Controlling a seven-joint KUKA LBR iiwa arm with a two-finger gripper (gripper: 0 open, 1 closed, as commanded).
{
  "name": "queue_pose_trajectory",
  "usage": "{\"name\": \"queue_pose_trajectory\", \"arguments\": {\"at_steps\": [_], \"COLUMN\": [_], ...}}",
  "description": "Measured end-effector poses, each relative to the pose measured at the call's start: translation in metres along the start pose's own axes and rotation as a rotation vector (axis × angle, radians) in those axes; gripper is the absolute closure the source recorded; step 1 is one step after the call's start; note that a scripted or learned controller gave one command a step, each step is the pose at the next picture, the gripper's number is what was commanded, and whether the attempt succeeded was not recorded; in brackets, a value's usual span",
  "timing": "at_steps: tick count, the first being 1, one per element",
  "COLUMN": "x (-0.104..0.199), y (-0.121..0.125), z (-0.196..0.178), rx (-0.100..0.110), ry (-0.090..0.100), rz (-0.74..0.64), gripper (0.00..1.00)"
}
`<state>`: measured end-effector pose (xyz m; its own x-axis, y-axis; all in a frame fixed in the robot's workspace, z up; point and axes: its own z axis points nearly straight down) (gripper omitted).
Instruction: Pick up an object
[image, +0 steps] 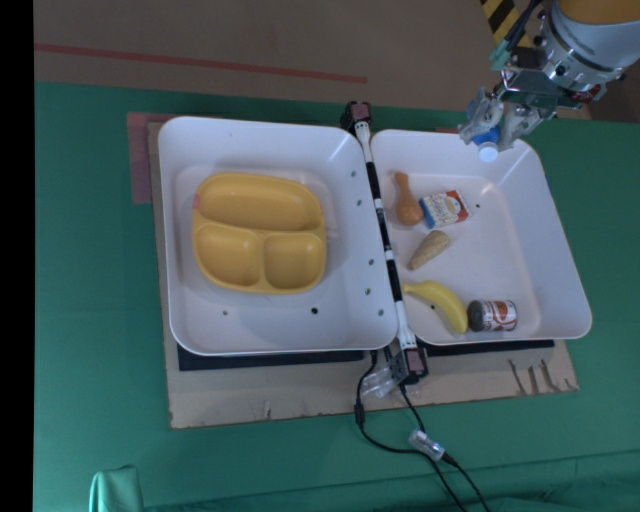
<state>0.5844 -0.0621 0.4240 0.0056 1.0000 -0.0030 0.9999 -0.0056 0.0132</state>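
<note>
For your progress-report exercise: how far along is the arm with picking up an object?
Done: nothing lifted; the banana, can, cone, small carton and orange toy lie in the right bin. In hand: the gripper hovers over that bin's far edge. Left: descend, grasp, lift.

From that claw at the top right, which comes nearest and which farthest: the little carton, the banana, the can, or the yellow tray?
1. Little carton, upper part of the right bin, closest to the gripper.
2. Can, lower right of that bin.
3. Banana, lower left of that bin, close to the can's rank.
4. Yellow tray, in the left bin.
</note>
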Motion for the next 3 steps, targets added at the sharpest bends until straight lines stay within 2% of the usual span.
{"name": "queue_pose_trajectory", "arguments": {"at_steps": [1, 2, 3], "x": [0.050, 0.094, 0.144], "y": [-0.026, -0.056, -0.054], "z": [0.029, 0.017, 0.021], "rx": [0.008, 0.008, 0.007], "ry": [0.003, 0.004, 0.006], "rz": [-0.001, -0.001, -0.001], "gripper": [1.00, 1.00, 1.00]}}
